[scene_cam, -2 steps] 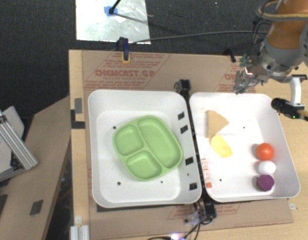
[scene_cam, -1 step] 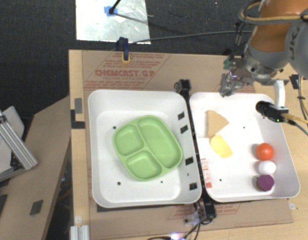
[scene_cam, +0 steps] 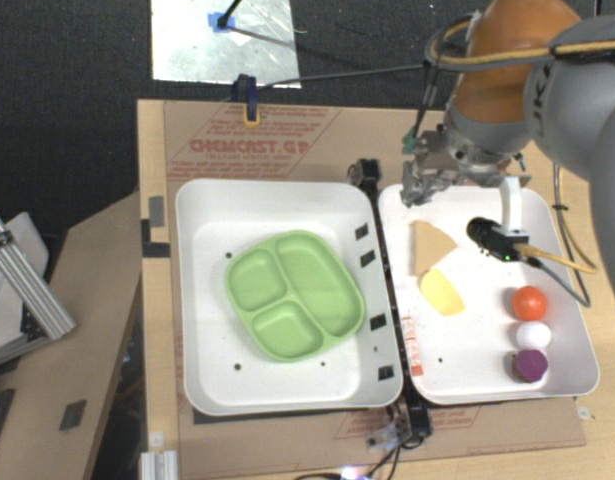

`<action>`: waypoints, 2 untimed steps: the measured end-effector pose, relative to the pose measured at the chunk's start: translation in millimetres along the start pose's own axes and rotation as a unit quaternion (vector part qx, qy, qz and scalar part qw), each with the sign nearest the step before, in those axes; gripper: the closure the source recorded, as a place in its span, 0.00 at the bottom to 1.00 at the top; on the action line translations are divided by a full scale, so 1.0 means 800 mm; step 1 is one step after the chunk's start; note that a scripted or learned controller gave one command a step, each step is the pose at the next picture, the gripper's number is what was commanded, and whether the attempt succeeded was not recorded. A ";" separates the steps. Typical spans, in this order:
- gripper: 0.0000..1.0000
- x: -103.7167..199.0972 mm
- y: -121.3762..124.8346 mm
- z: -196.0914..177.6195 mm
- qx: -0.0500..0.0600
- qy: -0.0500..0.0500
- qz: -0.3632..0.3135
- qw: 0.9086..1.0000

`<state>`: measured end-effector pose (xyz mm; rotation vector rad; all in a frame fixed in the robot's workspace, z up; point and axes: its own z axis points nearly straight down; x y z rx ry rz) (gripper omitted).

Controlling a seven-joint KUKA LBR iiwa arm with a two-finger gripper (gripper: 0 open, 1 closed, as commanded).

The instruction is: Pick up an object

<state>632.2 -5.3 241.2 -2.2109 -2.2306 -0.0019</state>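
Tool [scene_cam: 419, 190] hovered over the right bin's [scene_cam: 577, 368] far left corner, its grip state impossible to tell; tan wedge [scene_cam: 428, 245], yellow block [scene_cam: 442, 292], orange ball [scene_cam: 529, 302], white ball [scene_cam: 532, 335] and purple ball [scene_cam: 529, 365] lay in that bin; green tray [scene_cam: 292, 294] occupied the left bin [scene_cam: 202, 388]

— What sort of place is this?
— A robotics lab: a grey robot arm [scene_cam: 577, 98] trailing cables [scene_cam: 562, 258] over a cardboard-covered desk [scene_cam: 257, 138], two white bins [scene_cam: 277, 193], aluminium framing [scene_cam: 27, 278] at left.
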 end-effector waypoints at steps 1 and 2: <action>1.00 0.064 -0.002 0.019 0.000 0.000 0.000 1.000; 1.00 0.123 -0.014 0.031 0.000 0.000 0.000 1.000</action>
